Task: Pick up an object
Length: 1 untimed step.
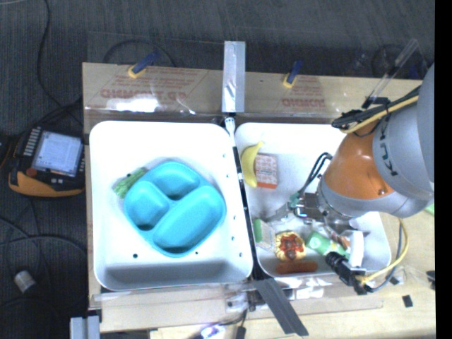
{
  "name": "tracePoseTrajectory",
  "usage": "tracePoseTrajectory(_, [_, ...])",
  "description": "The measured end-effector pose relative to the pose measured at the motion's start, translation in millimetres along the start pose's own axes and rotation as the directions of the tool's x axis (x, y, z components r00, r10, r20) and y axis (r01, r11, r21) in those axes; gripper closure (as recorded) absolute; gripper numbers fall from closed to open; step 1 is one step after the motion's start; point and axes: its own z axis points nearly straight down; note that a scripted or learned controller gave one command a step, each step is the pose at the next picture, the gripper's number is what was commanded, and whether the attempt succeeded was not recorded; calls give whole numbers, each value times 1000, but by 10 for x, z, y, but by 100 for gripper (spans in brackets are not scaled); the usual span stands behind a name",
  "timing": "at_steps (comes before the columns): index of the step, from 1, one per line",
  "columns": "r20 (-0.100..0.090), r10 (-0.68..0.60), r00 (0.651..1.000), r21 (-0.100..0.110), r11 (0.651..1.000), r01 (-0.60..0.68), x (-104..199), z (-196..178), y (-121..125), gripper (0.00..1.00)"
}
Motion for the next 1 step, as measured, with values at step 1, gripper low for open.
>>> tracePoseTrajectory(1, [2,86,996,-4,996,-86,111,-1,677,0])
